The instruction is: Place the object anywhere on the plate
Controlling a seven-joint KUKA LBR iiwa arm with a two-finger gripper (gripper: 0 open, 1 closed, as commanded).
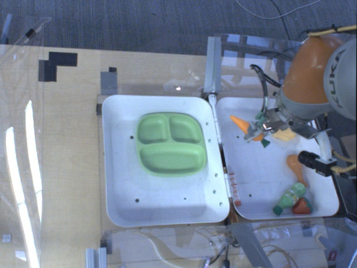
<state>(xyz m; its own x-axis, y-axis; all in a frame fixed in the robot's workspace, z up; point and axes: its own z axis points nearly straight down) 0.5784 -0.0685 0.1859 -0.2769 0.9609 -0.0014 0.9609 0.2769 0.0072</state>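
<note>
A green plate (170,144) with three compartments lies in the middle of the left bin (120,200). An orange toy carrot (241,123) with a green top lies in the upper left part of the right bin (262,205), its tip pointing up-left. My gripper (259,129) is down over the carrot's thick end, touching or just above it. The wrist hides that end, so whether the carrot is gripped is unclear.
In the right bin lie a pale yellow piece (285,134) under the wrist, an orange gourd-shaped toy (296,167), a green bottle (290,197) and a red strawberry (303,206) in the lower right corner. A metal divider (212,66) stands behind the bins.
</note>
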